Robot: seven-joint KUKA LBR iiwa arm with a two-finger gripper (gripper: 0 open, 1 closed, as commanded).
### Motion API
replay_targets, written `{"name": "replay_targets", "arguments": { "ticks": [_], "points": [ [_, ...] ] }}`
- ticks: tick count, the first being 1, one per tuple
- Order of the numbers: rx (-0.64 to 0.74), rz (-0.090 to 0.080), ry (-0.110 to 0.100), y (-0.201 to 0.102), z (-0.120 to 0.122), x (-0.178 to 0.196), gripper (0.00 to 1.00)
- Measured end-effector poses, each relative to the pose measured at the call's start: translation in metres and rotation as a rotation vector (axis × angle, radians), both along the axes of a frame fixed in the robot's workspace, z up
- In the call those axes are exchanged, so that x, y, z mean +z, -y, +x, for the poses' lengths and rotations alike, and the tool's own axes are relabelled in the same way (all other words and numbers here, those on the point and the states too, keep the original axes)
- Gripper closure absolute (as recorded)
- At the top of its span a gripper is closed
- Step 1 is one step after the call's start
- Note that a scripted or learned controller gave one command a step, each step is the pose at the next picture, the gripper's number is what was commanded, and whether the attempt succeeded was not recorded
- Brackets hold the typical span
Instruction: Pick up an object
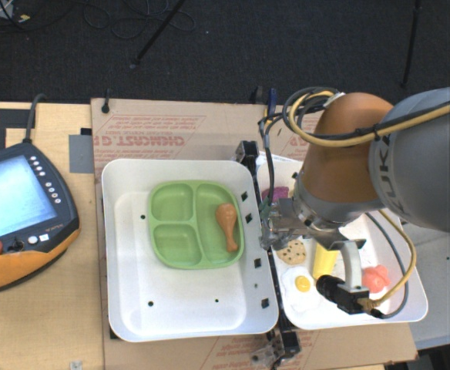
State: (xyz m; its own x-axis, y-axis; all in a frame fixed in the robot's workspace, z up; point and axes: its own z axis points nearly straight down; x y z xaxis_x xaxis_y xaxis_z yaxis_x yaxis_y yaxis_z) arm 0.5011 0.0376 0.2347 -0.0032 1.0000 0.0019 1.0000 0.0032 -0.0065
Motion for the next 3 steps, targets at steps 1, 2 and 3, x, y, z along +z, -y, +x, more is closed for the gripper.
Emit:
{"name": "replay_targets", "arguments": {
  "ticks": [1,2,3],
  "points": [
    [-0.002,-0.001,-0.002,-0.024,-0.027,-0.007,1.0],
    [-0.003,-0.002,0.002,-0.037,-0.024,0.0,1.0],
    [-0.003,-0.002,-0.001,-0.032,-0.025,-0.018,1.0]
  ]
}}
